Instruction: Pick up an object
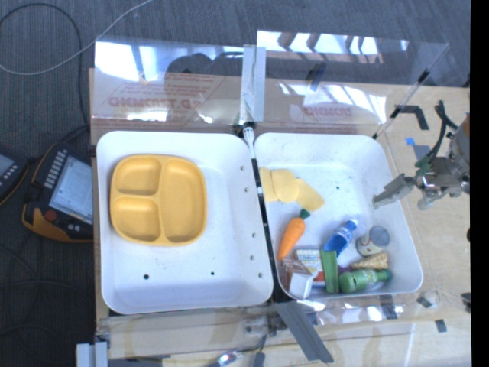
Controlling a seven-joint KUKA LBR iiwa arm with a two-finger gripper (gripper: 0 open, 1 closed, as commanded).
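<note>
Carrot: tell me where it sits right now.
The carrot lies in the right bin, near its left wall, just below the yellow piece and left of the blue bottle.

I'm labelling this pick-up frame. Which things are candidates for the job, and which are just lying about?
Job:
tool
carrot
blue bottle
green bottle
yellow divided plate
right bin

Lying about:
handheld controller
cable
clear screen
</note>
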